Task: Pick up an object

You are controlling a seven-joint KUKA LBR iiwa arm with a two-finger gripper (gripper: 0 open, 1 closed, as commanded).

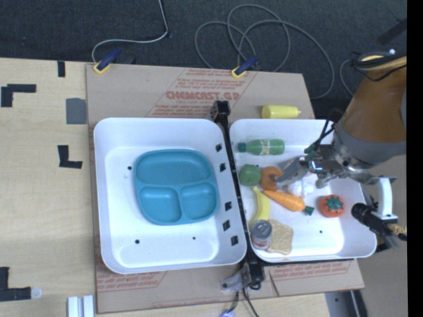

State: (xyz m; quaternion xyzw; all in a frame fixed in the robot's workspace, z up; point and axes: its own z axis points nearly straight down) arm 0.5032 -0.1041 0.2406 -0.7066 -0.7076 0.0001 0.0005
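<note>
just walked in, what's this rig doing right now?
A KUKA arm reaches in from the right, its gripper low over the right bin, near the carrot and a small orange piece. The banana, tomato, green bottle and cracker lie loose in that bin. Nothing visibly sits between its fingers. The left bin holds a blue divided plate.

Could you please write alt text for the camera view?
The gripper reaches into the right bin above toy food: a carrot, banana, tomato and green bottle. The left bin holds a blue divided plate.
</note>
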